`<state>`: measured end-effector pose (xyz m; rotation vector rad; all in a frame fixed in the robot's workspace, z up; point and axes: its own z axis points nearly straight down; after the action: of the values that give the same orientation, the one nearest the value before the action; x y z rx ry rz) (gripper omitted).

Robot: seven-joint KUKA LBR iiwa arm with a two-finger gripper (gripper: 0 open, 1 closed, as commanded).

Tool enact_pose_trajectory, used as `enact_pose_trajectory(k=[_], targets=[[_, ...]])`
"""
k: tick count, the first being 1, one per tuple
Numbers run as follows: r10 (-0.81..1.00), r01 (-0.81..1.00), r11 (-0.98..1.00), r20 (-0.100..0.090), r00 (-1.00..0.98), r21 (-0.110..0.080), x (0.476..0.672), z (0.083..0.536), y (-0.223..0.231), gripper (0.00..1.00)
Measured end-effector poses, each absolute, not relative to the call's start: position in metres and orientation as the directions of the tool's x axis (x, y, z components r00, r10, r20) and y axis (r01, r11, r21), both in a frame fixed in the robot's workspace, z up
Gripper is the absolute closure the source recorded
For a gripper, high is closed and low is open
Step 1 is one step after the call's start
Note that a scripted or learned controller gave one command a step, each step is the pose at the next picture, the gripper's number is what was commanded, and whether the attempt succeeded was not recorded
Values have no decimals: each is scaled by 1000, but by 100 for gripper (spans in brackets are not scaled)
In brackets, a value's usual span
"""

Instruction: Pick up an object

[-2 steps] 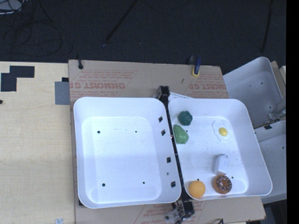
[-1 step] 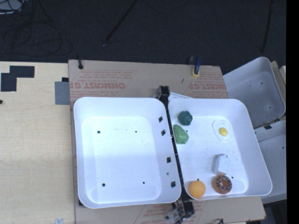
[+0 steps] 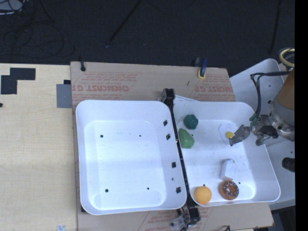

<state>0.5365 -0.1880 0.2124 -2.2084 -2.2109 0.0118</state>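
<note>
The right bin [image 3: 260,182] holds several objects. A dark green lump [image 3: 191,121] and a lighter green one [image 3: 186,139] lie near the divider. A small yellow piece [image 3: 229,134] sits at mid right, a pale grey block [image 3: 227,168] lies below it, and an orange ball [image 3: 203,195] and a chocolate donut [image 3: 229,190] rest at the front. My gripper [image 3: 250,136] hangs over the bin's right side, open, with nothing between its fingers. Its left finger [image 3: 239,134] ends just beside the yellow piece.
The left bin [image 3: 91,177] lies beside the right one, with a black divider strip [image 3: 175,148] between them. A blue and yellow clamp [image 3: 202,69] stands on the cardboard at the back. Cables [image 3: 257,93] loop near the arm on the right.
</note>
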Motion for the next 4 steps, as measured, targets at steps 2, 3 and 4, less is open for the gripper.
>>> enact_pose_trajectory(k=[2, 3, 4], targets=[[1000, 1000, -6, -5, 6, 5, 502, 229, -189, 0], [1000, 1000, 5, 3, -5, -5, 551, 142, -144, 0], [1000, 1000, 5, -1, -5, 15, 549, 333, -106, 0]])
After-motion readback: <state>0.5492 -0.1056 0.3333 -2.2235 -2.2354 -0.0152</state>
